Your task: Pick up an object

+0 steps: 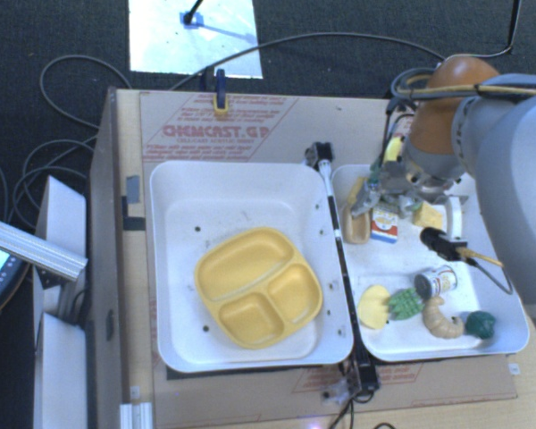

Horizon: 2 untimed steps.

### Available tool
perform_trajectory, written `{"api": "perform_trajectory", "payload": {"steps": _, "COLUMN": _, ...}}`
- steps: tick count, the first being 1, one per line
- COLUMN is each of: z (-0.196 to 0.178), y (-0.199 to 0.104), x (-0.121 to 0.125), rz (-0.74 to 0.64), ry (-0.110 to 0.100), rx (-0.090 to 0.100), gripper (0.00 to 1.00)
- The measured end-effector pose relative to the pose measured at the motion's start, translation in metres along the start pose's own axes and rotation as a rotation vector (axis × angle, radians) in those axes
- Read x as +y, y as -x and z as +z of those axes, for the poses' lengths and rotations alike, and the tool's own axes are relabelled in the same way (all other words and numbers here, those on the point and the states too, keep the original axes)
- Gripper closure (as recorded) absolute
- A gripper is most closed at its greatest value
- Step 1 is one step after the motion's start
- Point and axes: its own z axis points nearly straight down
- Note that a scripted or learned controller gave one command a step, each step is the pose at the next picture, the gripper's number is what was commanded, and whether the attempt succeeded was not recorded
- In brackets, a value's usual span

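Bench, cardboard-topped, two white bins. Left bin (174, 239): yellow three-compartment plastic tray (257, 286). Right bin (509, 329): hot-dog bun (356, 227), small red-and-white carton (385, 231), tin can (436, 282), green toy (406, 304). Gripper (386, 193) low over bun and carton; grip state cannot be told.

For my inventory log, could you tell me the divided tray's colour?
Yellow; the divided tray shows best in the camera view.

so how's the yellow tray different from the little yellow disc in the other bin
The yellow tray is far larger than the yellow disc. The tray is split into three compartments; the disc looks plain and flat. The tray lies by itself in the left bin, while the disc sits in the right bin, crowded among small items, right beside a green toy. Both are pale yellow.
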Motion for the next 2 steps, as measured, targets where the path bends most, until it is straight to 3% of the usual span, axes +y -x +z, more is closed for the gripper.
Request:
{"api": "perform_trajectory", "payload": {"steps": 1, "z": 0.002, "y": 0.002, "x": -0.012, "rz": -0.007, "ry": 0.041, "rx": 0.000, "gripper": 0.00}}
{"api": "perform_trajectory", "payload": {"steps": 2, "z": -0.012, "y": 0.002, "x": -0.011, "rz": -0.009, "ry": 0.046, "rx": -0.001, "gripper": 1.00}}
